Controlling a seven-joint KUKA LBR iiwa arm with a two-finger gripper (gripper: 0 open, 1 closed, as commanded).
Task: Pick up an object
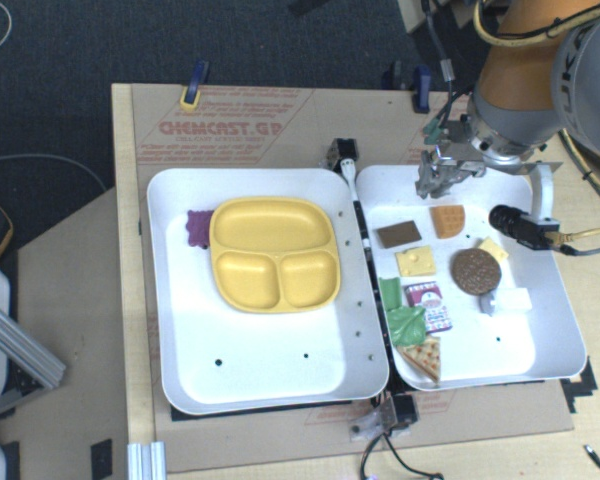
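The cookie point(476, 271) we see is round and dark brown, lying flat in the right bin point(555, 343). The gripper point(435, 180) hangs above; we cannot tell its grip.

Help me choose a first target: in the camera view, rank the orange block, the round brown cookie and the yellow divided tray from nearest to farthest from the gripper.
From the gripper:
1. Orange block, just below it in the right bin.
2. Round brown cookie, lower in that bin.
3. Yellow divided tray, in the left bin.
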